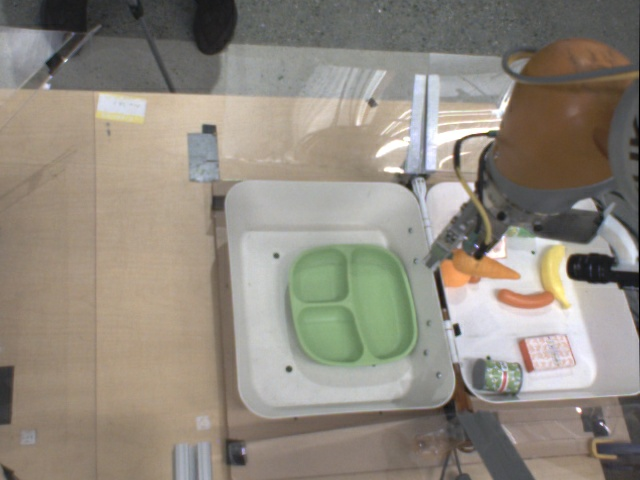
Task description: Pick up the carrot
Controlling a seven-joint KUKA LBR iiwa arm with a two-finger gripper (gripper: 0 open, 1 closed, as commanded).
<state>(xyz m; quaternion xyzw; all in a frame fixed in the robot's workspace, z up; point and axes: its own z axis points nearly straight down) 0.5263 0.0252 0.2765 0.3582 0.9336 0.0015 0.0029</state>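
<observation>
**Two bins, side by side on the table**

From my station I see the left bin (250, 268) on the table (100, 288), a divided plate (352, 303) lying in its middle. The right bin (600, 368) sits just beside it. In it, the carrot (478, 267) lies near the left wall, with the hand (455, 240) directly over its left end. Right of the carrot lies a sausage (525, 299), then a banana (554, 274). Toward me sit a small box (547, 353) and, left of it, a can (498, 376) on its side.
</observation>
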